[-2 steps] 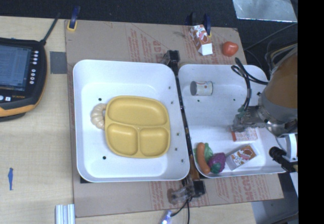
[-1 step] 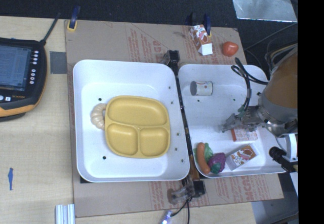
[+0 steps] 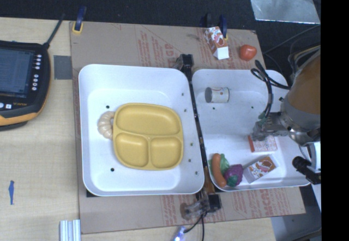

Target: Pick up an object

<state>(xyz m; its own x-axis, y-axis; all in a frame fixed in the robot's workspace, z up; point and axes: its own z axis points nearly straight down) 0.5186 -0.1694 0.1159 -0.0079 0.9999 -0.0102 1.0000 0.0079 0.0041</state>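
you'll find the claw (image 3: 266, 128) low over the right-hand bin (image 3: 240, 83), near that bin's right side, with the grey arm (image 3: 305, 92) and its orange band coming in from the right edge behind it. you cannot tell from this angle whether the claw is apart or together; the tips are lost in the dark wrist hardware.

directly under and just left of the claw lies a small flat card with red print (image 3: 263, 143), touching or nearly touching the tips; you cannot say it is held. a little below the claw, toward the bin's near wall, a small carton with a red picture (image 3: 260, 169) lies tilted. further left of that, in the bin's near left corner, a purple toy vegetable (image 3: 235, 173) sits against an orange carrot-like piece (image 3: 217, 166) with green beside it. well up and left of the claw, a small grey can (image 3: 217, 95) lies on its side.

far left of the claw, the other bin (image 3: 92, 125) carries a yellow divided tray (image 3: 147, 135), with a pale lumpy object (image 3: 105, 124) tucked against the tray's left edge.

above the claw, outside the bins on the cardboard, stand a small red-and-white carton (image 3: 216, 42) and a red tomato-like ball (image 3: 247, 52). a handheld pendant (image 3: 19, 83) rests at the far left of the bench.
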